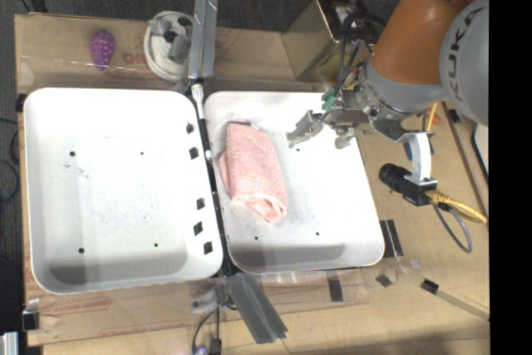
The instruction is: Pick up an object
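Folded pink cloth (252, 170) lying in the right bin (349, 216), left of centre near the divider, gripper (320, 133) poised above the bin's upper right area, apart from the cloth, fingers spread with nothing between them, left bin (108, 179) at frame left.

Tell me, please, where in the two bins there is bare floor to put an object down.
The left bin has bare floor from wall to wall. In the right bin, the pink towel lies along the divider side; floor is free to the towel's right and along the near wall. The far right corner is crowded by the gripper.
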### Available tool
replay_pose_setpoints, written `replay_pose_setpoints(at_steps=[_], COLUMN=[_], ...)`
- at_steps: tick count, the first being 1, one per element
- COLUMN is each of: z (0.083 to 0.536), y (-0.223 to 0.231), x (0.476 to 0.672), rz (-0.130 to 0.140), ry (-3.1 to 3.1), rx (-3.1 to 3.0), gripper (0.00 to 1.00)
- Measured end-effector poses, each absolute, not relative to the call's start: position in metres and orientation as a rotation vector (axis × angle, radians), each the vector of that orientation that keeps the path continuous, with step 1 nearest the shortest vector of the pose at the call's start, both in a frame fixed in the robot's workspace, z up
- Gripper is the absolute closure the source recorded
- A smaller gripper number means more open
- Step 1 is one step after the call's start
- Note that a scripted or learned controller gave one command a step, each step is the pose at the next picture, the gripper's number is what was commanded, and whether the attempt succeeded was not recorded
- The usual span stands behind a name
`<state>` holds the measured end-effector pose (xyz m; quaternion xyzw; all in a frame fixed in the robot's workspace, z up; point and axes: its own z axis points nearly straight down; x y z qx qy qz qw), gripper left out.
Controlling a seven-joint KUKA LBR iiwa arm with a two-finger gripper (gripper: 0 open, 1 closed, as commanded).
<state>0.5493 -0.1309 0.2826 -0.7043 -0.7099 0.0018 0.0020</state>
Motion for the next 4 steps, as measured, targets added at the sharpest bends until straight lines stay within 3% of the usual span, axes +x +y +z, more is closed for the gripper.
replay_pose_setpoints(at_steps=[1,2,3,4], z=[0.168,0.109,0.118,0.168], y=[-0.119,-0.126,-0.126,-0.115], x=[0.548,0.543,0.543,0.615], rz=[0.006,0.003,0.005,0.004], ry=[-2.294,-2.54,-2.542,-2.496], rx=[-2.139,-1.84,-1.835,-1.903], gripper=[0.0,0.0,1.0,1.0])
